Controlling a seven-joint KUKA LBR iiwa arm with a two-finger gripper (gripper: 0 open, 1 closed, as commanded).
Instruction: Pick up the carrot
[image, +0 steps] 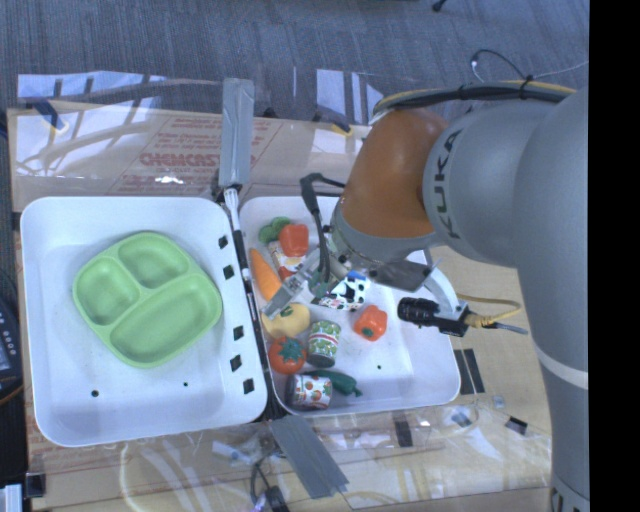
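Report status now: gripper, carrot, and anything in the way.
Gripper low in right bin, beside carrot. Carrot lies at bin's left wall, not gripped. Yellow toy and tomato crowd it.

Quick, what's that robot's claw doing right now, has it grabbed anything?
Gripper: low in the right bin, beside the carrot. Whether it's open, closed or holding anything cannot be told.

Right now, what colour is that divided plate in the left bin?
Light green; the divided plate shows clearly in the camera view, in the left bin.
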